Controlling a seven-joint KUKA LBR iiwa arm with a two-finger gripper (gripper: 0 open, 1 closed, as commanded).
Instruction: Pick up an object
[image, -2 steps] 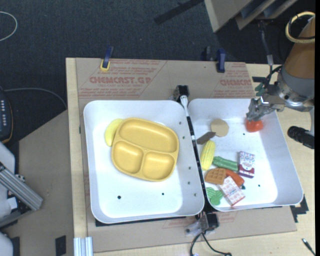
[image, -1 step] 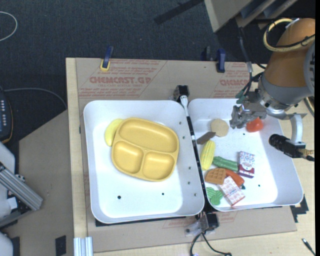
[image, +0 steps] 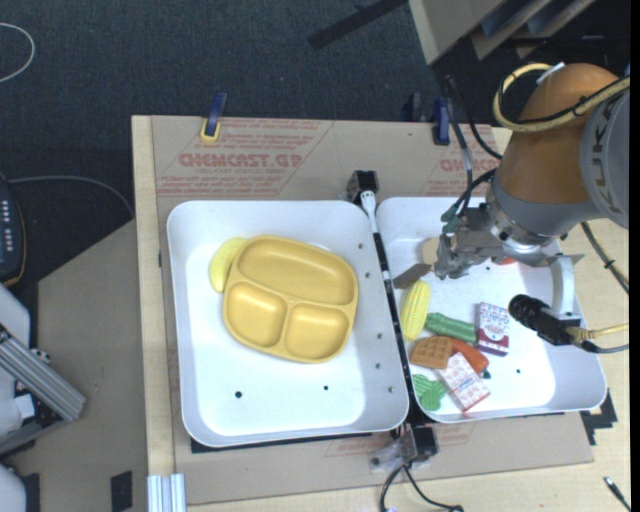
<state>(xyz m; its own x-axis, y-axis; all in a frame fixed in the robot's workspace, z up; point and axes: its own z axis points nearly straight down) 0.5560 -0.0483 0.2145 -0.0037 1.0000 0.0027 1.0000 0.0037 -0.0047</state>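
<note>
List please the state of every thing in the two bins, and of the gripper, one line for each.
Yellow divided tray: upright, lying flat in the left bin.
Toy corn cob: lying at the left wall of the right bin.
Green toy vegetable: lying flat.
Toy waffle: lying flat.
Red and white packet: lying flat.
Gripper: low over the right bin, nothing visibly held.

This is a robotics lab, not a home. A grey and orange robot arm (image: 560, 150) reaches over a table (image: 150, 300) topped with a printed board, held by clamps (image: 211, 120). Two white bins (image: 190, 330) hold toy food, cables (image: 590, 335) trail about, and dark carpet (image: 150, 50) covers the floor.
</note>
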